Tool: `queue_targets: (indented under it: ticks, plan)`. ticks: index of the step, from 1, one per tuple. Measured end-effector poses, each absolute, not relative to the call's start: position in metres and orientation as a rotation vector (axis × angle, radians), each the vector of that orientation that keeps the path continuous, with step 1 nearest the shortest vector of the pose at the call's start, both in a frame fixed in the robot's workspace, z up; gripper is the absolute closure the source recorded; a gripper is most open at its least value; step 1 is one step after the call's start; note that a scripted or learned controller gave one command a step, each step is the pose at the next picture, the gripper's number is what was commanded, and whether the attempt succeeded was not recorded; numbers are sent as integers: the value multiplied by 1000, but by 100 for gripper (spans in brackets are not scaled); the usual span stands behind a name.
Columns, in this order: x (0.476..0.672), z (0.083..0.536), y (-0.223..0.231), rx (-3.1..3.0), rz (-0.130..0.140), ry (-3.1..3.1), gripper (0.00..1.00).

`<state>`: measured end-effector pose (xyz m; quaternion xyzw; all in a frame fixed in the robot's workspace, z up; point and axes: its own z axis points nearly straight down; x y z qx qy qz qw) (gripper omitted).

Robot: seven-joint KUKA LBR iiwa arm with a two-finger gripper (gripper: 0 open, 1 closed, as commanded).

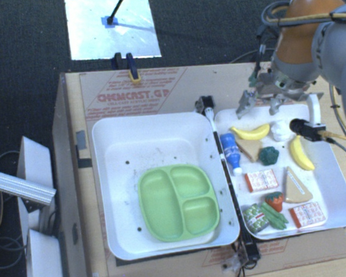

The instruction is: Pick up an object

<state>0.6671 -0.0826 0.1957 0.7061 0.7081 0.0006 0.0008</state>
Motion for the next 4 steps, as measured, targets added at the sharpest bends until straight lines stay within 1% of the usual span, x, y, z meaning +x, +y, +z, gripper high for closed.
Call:
queue_targets:
  ticks: [1,2,3,4]
  plan:
    - [641,106,-86,2208,17,2211,0]
    - [642,116,-86,2206,18,2212,100]
    - [617,217,-30,2213,8,2224,100]
    - [563,270,-49,2218,3,2221,100]
